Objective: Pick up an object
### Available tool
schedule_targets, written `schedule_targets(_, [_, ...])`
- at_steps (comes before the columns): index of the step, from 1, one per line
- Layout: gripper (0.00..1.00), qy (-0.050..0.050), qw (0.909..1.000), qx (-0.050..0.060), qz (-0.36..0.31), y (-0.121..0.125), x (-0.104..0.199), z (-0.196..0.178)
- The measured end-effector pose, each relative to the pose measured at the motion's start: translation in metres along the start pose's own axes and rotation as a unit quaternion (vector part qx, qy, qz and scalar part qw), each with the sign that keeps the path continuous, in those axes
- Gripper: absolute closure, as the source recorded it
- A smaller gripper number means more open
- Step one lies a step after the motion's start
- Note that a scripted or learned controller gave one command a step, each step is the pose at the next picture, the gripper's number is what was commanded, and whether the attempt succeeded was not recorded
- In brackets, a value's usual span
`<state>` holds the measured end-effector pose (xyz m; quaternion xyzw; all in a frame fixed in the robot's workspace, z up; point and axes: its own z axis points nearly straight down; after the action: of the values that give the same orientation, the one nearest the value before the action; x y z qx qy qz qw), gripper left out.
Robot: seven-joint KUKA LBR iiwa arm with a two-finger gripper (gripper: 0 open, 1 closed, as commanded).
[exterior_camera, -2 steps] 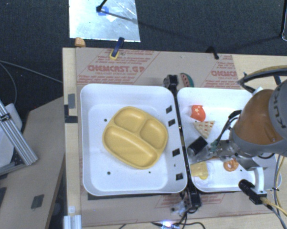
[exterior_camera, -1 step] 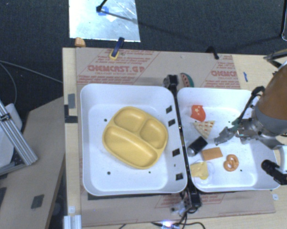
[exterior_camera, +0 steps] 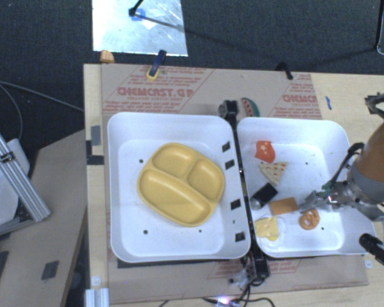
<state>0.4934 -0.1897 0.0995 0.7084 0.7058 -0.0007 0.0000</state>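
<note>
Plainly, the end effector hovers low in the right bin, just above and touching-close to the pretzel, which lies slightly toward the view's bottom-left of it; whether it is spread or pressed together I cannot tell.

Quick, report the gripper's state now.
Gripper: low in the right bin, just above the pretzel; open or shut cannot be told.

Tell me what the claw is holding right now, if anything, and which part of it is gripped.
Nothing shows between the fingers of the claw. It sits low in the right bin, just above the pretzel and beside the brown block; whether it touches either cannot be told.
</note>
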Motion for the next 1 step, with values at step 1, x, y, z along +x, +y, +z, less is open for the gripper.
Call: schedule_targets(1, [0.00,0.000,1.0000,-0.004,-0.006,0.0668,0.0158,0.0150])
